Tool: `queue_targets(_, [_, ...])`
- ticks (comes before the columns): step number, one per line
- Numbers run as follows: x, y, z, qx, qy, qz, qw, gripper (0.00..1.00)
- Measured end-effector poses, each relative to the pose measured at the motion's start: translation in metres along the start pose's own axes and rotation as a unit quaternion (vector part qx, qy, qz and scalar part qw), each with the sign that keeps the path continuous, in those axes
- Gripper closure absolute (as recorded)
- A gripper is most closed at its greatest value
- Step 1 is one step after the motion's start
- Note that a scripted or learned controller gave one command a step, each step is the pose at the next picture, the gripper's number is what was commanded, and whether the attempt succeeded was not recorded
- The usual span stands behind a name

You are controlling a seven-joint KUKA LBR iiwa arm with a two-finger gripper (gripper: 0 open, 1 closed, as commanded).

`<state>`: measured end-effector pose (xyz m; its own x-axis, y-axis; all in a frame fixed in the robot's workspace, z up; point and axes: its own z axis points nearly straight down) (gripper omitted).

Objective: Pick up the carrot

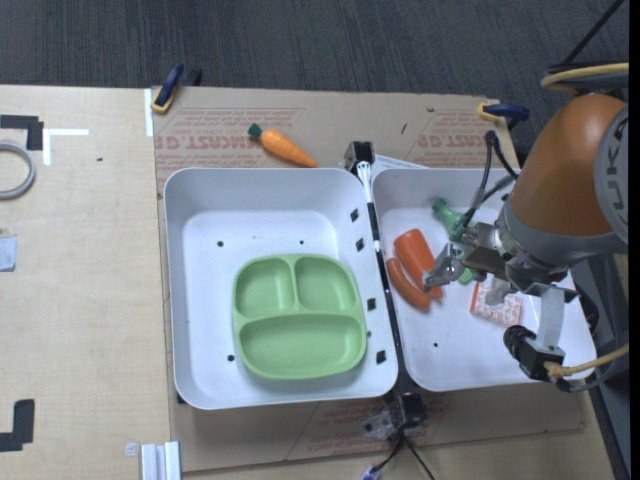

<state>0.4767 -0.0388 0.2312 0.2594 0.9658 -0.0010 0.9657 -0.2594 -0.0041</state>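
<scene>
Carrot (284, 146), orange, seemingly green-topped, lies behind the bins

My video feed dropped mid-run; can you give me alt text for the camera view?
The tool hangs low in the right bin at two orange-red sausage-like items, while the carrot lies outside on the cardboard behind the left bin, which holds a green divided plate.

The carrot (282, 146) lies on open cardboard behind the left bin (200, 203), so there's plenty of room around it. The claw (440, 273) is crowded in the right bin (440, 353) by red pieces (412, 264).
</scene>
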Motion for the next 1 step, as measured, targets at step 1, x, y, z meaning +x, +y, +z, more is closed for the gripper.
queue_targets(1, [0.0361,0.0555,0.0339,-0.002,0.000,-0.028,0.9996,0.00])
